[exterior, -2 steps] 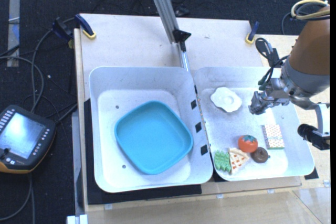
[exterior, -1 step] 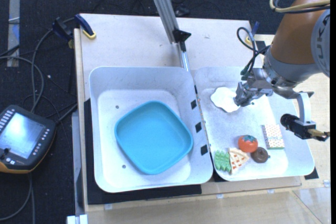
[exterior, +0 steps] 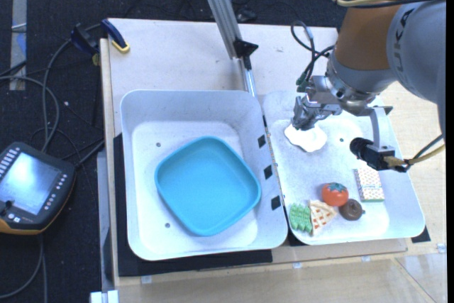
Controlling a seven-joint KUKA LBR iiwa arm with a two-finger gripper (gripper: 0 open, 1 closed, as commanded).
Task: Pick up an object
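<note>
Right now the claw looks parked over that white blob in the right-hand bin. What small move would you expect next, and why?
Probably a short drop straight down, then a close. The gripper sits right at the upper edge of the flat white piece in the right bin, and nothing shows between its fingers yet. The tomato and the other toys lie farther off, so the white piece seems the target.

The arm runs off the frame's right edge; its gripper covers part of a white piece, fingertips too small to make out.
</note>
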